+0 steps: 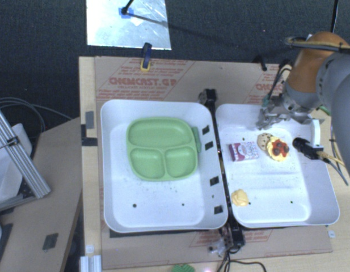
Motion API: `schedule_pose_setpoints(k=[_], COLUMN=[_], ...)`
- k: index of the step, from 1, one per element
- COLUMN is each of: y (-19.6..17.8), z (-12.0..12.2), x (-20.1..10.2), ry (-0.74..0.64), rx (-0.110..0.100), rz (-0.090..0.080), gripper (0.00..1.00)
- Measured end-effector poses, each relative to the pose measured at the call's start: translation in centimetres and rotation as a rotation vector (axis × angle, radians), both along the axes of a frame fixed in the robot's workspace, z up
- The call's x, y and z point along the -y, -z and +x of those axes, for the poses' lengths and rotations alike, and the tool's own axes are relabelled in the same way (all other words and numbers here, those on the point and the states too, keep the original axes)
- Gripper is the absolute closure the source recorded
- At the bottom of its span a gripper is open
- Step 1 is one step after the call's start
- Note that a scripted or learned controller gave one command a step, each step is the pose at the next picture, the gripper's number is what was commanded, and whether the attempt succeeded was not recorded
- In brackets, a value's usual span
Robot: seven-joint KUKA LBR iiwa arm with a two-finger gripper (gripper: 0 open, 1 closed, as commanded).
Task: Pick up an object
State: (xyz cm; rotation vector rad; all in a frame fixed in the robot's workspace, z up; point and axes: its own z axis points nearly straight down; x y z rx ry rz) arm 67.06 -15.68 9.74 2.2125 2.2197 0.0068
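Note:
In the right bin lie a pink-and-white packet, a chocolate-chip cookie, a round yellow piece with red on top and a small yellow lump. My gripper hangs over the far part of this bin, just behind the cookie and close above it. Nothing shows as held in it. The cookie and the yellow-red piece touch each other, and the packet lies just to their left.
The left bin holds a green divided plate near its middle. Black clips run along the seam between the bins. The grey arm reaches in over the right bin's far right corner.

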Motion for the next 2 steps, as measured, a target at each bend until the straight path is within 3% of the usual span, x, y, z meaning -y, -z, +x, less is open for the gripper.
schedule_pose_setpoints(k=[1,2], y=[0.1,-1.1], z=[0.0,0.1], x=[0.0,0.0], ry=[0.000,-0.001], rx=[-0.001,0.004], rz=[0.000,-0.001], gripper=[0.00,1.00])
